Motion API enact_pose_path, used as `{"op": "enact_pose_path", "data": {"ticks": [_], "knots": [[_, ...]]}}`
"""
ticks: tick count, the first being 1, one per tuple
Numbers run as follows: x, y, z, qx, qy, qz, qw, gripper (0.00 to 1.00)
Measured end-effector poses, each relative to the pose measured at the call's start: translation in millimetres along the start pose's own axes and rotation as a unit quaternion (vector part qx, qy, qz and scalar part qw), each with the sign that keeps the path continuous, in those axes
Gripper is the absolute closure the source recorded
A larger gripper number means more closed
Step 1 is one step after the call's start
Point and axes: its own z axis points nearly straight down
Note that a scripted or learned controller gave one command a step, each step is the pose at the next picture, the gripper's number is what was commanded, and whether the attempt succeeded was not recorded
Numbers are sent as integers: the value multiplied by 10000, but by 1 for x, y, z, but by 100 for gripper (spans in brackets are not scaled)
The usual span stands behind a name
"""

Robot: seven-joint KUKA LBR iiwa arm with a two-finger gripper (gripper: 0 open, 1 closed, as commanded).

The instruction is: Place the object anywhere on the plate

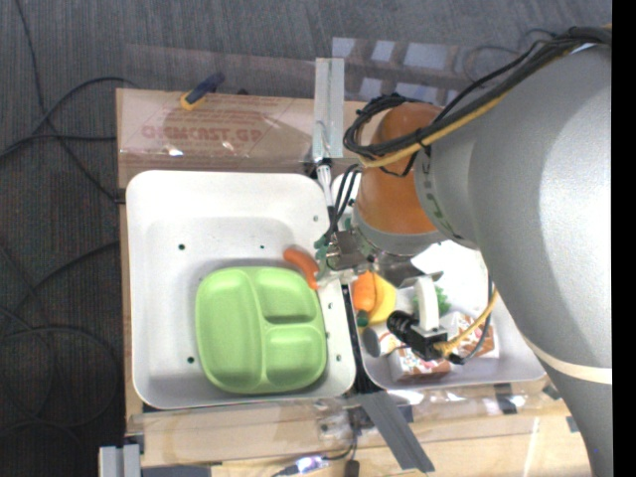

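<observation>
Plate (261,329), green, smooth, three compartments, in left bin (159,227) below-left of fingers; finger state hidden; carrot (301,262) beside.

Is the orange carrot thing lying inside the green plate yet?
No. The orange carrot-like piece sits at the upper right rim of the green plate, by the gripper, not down in any of its compartments.

Even, bright overhead light is seen; glare is thrown off the white bin (149,217) toward nine o'clock; slight softness throughout.
</observation>
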Motion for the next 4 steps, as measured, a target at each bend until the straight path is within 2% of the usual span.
{"op": "enact_pose_path", "data": {"ticks": [1,2,3,4], "knots": [[-41,117,-13,62,213,-499,9985,100],[64,67,39,3,231,-1451,9891,100],[121,0,-5,-10,247,-3543,9348,100],[92,-6,19,-41,238,-4674,8837,100]]}}
